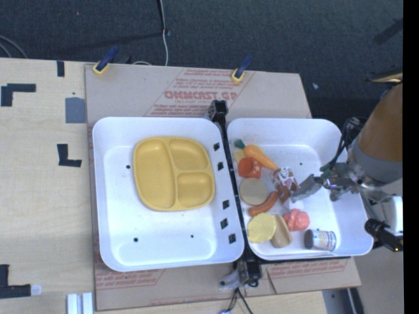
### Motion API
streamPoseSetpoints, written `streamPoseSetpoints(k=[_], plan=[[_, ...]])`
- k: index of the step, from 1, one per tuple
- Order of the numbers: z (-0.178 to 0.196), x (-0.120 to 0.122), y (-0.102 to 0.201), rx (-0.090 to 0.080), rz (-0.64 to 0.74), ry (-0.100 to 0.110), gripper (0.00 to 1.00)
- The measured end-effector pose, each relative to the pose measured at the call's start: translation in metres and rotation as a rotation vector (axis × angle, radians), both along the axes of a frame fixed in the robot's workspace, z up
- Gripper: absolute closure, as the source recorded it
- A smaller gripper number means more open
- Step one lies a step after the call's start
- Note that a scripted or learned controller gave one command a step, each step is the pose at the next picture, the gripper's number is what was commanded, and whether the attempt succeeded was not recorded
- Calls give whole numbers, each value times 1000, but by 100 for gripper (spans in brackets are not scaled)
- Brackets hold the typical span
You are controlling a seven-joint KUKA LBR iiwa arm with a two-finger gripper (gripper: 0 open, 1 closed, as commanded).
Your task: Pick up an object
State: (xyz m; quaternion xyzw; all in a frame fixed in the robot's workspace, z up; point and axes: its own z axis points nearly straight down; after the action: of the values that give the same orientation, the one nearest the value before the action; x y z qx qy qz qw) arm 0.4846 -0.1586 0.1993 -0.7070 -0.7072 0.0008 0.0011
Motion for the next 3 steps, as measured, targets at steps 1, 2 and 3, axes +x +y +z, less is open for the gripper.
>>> streamPoseSetpoints(k=[1, 2, 3], plan=[[-104, 45, 6, 1, 3, 3, 0], [-115, 127, 24, -1, 6, -6, 0], [-116, 182, 48, -3, 5, 16, 0]])
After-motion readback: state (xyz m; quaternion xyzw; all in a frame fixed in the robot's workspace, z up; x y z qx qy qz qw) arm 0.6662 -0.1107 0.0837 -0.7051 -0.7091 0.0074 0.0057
